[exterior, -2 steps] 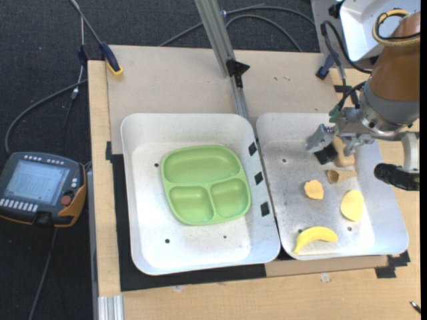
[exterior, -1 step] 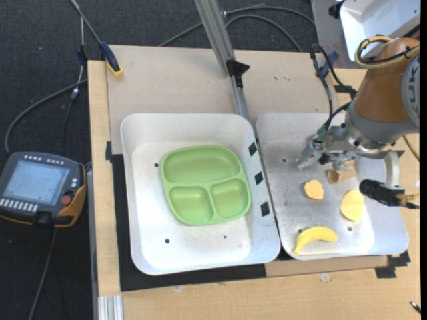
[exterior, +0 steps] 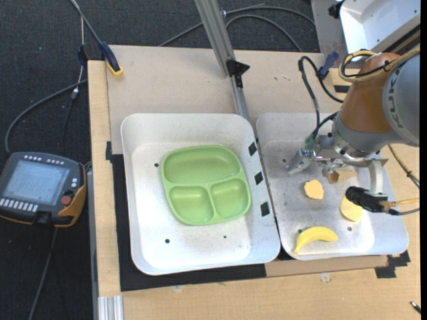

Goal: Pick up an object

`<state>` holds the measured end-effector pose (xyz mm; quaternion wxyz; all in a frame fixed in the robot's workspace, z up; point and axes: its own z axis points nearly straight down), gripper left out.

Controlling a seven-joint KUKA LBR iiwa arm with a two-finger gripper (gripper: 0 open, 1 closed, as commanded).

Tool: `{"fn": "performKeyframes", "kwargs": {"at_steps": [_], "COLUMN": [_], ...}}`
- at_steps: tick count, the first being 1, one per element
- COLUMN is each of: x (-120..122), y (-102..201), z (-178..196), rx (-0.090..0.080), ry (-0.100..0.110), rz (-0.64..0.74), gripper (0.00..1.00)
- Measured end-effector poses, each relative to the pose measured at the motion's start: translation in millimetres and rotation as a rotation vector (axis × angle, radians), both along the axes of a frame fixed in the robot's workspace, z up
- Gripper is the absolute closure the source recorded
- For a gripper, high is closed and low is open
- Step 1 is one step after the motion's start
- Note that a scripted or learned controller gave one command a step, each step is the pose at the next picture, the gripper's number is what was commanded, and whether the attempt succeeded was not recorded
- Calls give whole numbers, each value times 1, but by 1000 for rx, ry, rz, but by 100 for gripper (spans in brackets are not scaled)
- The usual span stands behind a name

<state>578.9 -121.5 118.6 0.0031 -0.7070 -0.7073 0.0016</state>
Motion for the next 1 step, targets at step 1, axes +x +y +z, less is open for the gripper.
{"fn": "performKeyframes", "kwargs": {"at_steps": [1], "x": [1], "y": [1], "z": [-34], "rx": [-1], "ry": [-6], "rz": [0], "gripper": [0]}}
